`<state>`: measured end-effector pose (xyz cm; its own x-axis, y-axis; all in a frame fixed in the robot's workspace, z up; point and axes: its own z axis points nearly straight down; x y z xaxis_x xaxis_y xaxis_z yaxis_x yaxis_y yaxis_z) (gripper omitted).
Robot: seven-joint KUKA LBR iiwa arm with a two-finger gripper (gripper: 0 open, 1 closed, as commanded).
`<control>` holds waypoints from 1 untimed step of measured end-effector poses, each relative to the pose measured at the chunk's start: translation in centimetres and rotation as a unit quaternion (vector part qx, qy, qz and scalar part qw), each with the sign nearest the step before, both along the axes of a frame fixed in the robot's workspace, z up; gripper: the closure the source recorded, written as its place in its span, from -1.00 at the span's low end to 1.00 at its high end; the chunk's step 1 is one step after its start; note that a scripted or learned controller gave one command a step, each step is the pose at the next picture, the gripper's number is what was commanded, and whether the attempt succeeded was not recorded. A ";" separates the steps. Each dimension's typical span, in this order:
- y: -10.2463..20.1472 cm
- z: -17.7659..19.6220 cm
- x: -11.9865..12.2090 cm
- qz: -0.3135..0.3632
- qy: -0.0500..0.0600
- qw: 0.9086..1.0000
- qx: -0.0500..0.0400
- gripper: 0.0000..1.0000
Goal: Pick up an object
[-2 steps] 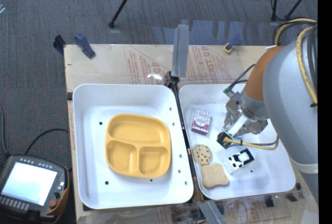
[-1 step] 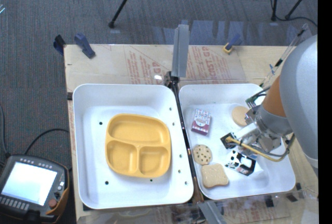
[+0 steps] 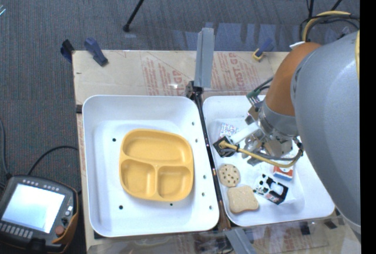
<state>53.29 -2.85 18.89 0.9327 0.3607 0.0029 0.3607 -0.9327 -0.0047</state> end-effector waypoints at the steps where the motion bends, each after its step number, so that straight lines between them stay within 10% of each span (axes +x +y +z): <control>1: 0.8 0.5 -5.8 0.132 0.004 0.991 -0.001 1.00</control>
